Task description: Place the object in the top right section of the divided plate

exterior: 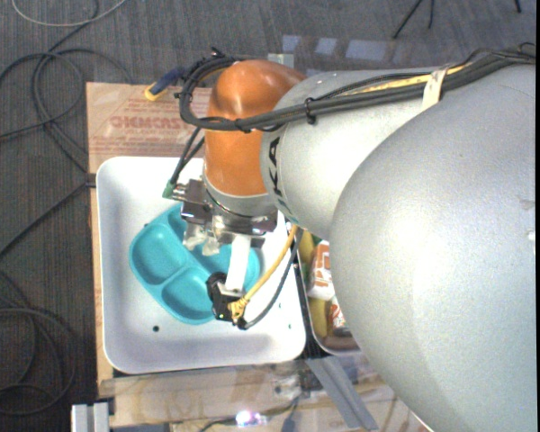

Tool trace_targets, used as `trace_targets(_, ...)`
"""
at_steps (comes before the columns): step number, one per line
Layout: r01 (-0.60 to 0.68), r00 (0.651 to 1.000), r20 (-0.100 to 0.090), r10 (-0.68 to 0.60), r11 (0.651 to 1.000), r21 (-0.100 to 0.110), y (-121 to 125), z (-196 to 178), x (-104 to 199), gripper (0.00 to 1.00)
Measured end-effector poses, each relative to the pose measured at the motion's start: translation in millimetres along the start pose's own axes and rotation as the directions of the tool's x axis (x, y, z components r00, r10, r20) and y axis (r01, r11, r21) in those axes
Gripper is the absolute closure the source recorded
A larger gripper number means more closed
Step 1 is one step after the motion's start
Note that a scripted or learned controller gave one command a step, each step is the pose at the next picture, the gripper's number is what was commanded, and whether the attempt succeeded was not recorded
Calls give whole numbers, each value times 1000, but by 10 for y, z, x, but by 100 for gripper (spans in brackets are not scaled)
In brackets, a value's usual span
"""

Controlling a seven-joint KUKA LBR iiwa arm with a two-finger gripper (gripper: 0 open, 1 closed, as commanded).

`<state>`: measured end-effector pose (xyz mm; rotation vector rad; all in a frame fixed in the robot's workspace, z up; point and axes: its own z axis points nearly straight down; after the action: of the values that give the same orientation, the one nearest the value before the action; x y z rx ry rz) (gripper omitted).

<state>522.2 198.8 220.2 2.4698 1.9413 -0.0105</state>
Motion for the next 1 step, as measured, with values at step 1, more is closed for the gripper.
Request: trace_targets(1, 85, 996, -1, -85, 996, -5, -338, -1531, -86, 100)
